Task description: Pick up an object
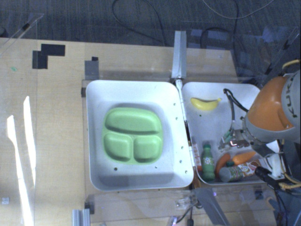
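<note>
The right bin (214, 121) holds a yellow banana (205, 103) near its far edge. At its near edge a green bottle (207, 162) with a red label stands upright. Beside it lie an orange carrot-shaped piece (243, 157) and a grey-capped bottle (237, 172) on its side. My gripper (231, 139) hangs low over the right bin, just above and left of the orange piece and well short of the banana. The arm's orange band (273, 109) hides the bin's right side. Nothing is visibly held.
The left bin (96, 140) carries a green divided tray (133, 134) with three compartments. A metal post (179, 55) rises between the bins at the far side. Cables trail on the dark floor behind the bench.
</note>
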Controlling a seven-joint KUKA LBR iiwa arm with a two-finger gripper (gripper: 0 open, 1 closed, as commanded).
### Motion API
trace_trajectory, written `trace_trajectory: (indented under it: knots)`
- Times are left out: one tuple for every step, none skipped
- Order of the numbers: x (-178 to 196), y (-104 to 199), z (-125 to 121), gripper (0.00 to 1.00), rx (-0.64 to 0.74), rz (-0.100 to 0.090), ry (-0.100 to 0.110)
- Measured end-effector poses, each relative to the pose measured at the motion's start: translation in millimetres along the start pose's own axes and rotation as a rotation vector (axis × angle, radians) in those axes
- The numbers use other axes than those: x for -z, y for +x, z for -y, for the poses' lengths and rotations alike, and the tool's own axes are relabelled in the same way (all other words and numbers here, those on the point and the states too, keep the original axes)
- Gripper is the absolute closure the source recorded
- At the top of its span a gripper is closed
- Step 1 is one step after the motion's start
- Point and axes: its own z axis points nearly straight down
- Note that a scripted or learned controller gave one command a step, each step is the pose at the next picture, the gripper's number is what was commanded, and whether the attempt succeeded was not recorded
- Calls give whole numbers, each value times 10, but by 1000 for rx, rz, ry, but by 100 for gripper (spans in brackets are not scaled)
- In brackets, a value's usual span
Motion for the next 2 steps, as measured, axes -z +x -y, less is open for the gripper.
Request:
trace_trajectory:
  knots:
    - [-26,253,-322,100,-55,3,-9]
    - [-34,248,-317,0,-57,4,-9]
